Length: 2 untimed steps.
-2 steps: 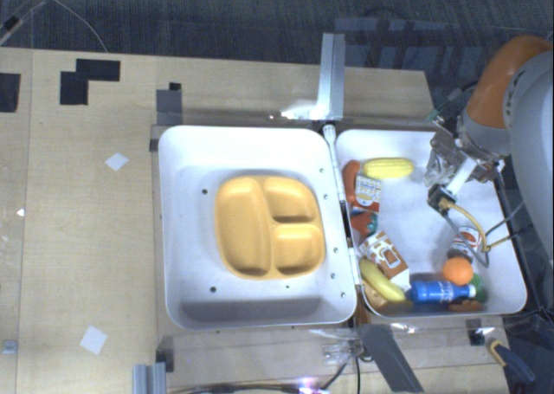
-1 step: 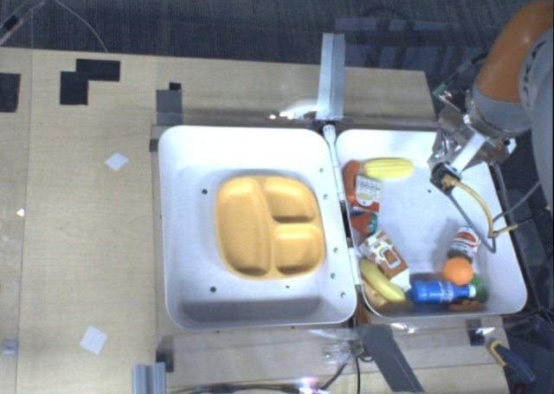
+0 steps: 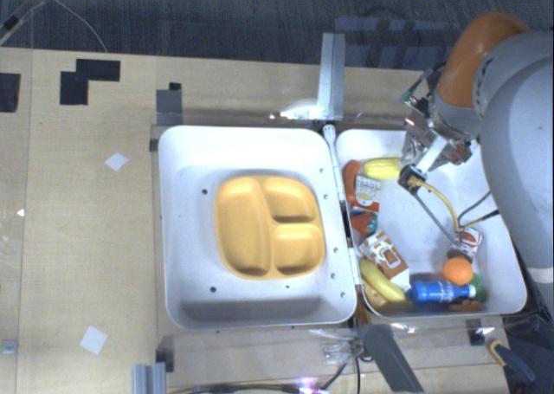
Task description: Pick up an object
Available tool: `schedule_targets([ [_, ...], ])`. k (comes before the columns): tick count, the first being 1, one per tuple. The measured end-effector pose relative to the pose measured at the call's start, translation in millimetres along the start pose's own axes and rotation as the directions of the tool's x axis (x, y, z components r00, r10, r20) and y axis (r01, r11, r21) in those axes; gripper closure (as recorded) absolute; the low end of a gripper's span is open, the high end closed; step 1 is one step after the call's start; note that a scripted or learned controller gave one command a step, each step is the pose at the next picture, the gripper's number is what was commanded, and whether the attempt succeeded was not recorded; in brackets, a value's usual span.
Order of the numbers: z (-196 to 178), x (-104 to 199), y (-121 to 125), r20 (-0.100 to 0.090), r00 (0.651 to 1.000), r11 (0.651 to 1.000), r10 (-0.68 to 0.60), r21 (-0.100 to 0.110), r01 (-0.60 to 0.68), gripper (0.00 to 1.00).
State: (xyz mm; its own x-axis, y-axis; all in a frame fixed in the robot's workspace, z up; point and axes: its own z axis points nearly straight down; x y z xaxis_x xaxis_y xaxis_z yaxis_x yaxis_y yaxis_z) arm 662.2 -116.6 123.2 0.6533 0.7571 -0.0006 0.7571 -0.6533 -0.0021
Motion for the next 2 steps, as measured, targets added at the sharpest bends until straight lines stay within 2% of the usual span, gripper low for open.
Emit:
schedule_targets([
  [1, -3, 0, 2, -0.003, 1.000, 1.000, 0.000, -0.005, 0.000, 0.00],
  [2, -56, -52, 37, 0.001, 0.886, 0.886, -0.464, -0.011, 0.464, 0.00],
])
